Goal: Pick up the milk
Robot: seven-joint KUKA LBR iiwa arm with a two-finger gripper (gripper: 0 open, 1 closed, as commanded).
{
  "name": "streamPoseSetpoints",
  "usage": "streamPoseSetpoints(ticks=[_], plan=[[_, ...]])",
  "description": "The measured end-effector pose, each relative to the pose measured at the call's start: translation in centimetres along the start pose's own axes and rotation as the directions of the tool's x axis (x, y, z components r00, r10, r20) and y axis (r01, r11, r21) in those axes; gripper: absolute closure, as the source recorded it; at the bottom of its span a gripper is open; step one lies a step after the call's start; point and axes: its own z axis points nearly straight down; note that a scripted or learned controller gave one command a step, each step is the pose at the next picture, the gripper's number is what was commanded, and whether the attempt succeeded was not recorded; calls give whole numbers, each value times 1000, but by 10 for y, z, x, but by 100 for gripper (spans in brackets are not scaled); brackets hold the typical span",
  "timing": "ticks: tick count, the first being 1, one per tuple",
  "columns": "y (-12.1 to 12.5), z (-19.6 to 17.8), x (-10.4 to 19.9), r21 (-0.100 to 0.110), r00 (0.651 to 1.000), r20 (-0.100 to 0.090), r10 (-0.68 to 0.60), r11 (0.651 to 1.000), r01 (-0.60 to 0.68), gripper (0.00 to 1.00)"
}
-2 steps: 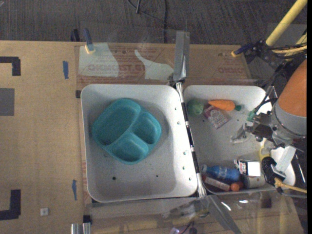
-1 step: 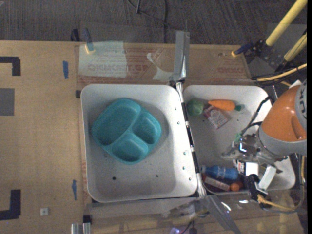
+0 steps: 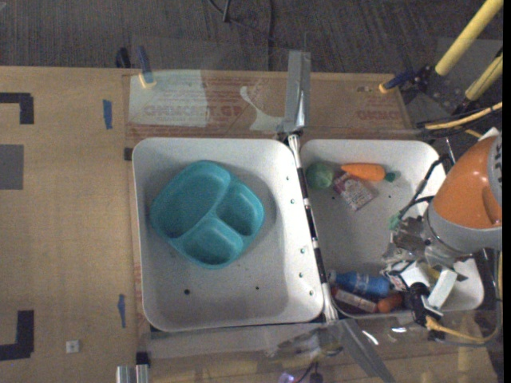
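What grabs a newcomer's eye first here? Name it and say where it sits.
The teal plastic divided plate stands out, lying tilted in the left shallow white bin. Next comes the grey arm's orange band over the right white bin, near its lower right corner. An orange toy carrot lies along that bin's far side beside a small green ball.

Fixed above the bench (image 3: 64,214), looking down at a slant. Far enough back to take in both white bins: left bin (image 3: 160,294), right bin (image 3: 415,154), plus bench surface to the left and dark floor (image 3: 96,14) along the top. Arm (image 3: 467,194) entering from the right. Just 1 view, nothing shared.
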Motion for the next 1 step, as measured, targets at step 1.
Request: streamPoseSetpoints(ticks=[1], plan=[[-34, -85, 87, 18, 963, 4, 268, 963, -268, 100]])
